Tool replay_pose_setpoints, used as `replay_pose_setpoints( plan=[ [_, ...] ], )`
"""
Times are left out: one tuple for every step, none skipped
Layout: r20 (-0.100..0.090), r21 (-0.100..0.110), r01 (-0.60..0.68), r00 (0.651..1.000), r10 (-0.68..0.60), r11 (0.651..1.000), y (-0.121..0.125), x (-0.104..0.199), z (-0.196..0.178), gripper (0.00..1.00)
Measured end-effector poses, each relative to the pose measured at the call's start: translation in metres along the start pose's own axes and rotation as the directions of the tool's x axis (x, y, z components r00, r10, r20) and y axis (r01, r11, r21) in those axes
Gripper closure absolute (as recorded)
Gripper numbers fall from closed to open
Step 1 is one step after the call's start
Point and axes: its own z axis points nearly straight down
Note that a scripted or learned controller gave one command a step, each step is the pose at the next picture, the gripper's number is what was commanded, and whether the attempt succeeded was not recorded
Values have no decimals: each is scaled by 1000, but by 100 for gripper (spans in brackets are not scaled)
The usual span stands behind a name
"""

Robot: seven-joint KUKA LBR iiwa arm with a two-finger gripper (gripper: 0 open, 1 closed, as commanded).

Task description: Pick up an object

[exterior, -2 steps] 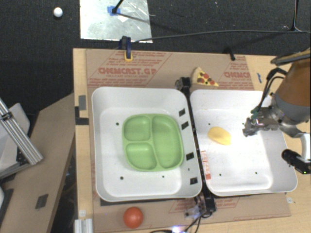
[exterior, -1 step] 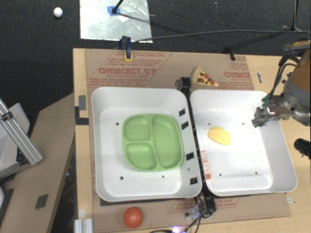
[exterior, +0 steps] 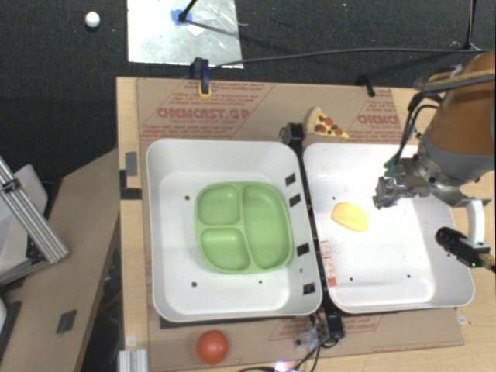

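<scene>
A yellow rounded object point(exterior: 350, 216) lies in the right white bin point(exterior: 387, 285), near its left-centre. My gripper point(exterior: 386, 194) hangs over the same bin, just right of and slightly above the yellow object, apart from it. The grey arm with its orange band point(exterior: 465, 115) comes in from the right edge. A green sectioned plate point(exterior: 242, 227) rests in the middle of the left bin point(exterior: 174, 285).
A toy pizza slice point(exterior: 326, 123) lies on the cardboard behind the bins. A red ball point(exterior: 212, 346) sits on the bench in front of the left bin. A black clip point(exterior: 294, 134) stands at the bins' shared back corner. A metal rail point(exterior: 27, 215) lies at far left.
</scene>
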Motion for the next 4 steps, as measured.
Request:
replay_pose_setpoints(
  plan=[
    [-1,0,2,1000,-2,1000,-6,52,-8,100],
    [0,1,0,1000,0,1000,0,102,3,100],
    [-1,2,1,1000,-1,1000,-10,157,13,100],
    [-1,1,1,1000,-1,1000,-11,202,9,100]
  ],
)
